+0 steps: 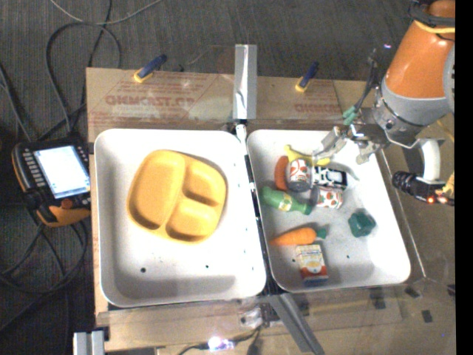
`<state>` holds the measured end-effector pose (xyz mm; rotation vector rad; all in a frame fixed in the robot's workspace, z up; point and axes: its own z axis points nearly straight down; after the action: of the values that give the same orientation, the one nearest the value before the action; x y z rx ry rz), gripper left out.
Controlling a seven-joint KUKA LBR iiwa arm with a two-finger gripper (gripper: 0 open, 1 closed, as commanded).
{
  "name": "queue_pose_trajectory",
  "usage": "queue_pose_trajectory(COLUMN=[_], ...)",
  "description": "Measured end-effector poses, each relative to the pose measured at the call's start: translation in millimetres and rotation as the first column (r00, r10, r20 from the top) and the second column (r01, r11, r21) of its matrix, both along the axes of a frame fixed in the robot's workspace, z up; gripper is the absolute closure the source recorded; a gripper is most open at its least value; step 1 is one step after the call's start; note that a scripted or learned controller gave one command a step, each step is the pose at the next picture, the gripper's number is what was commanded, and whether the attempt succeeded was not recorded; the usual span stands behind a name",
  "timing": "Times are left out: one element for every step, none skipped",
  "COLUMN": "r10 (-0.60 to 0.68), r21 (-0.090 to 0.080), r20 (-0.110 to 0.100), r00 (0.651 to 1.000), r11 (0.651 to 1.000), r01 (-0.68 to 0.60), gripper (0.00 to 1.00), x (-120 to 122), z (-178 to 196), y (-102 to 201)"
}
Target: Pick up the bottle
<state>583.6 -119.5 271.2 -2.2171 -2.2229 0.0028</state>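
Now the green plastic bottle (286, 200) lies on its side in the right shallow white bin (392, 261), at nine o'clock of its centre; the two-finger gripper (334, 142) hovers at one o'clock from it, whether its fingers are spread or closed I cannot tell; an orange plastic carrot (295, 236) lies just below the bottle.

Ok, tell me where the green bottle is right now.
The green bottle lies on its side in the right bin, near its left wall, just above the carrot and below the red-and-white can.
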Motion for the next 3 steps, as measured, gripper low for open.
queue_pose_trajectory(r10=[0.019,-0.014,0.139], r21=[0.001,-0.002,-0.003], r20=[-0.001,0.005,0.007], r00=[1.000,1.000,0.990], r11=[1.000,1.000,0.990], r01=[-0.019,0.014,-0.139], gripper=[0.00,0.00,0.00], x=[-34.0,-32.0,15.9], z=[-132.2,-179.5,-182.6], y=[-8.6,18.1,-16.4])
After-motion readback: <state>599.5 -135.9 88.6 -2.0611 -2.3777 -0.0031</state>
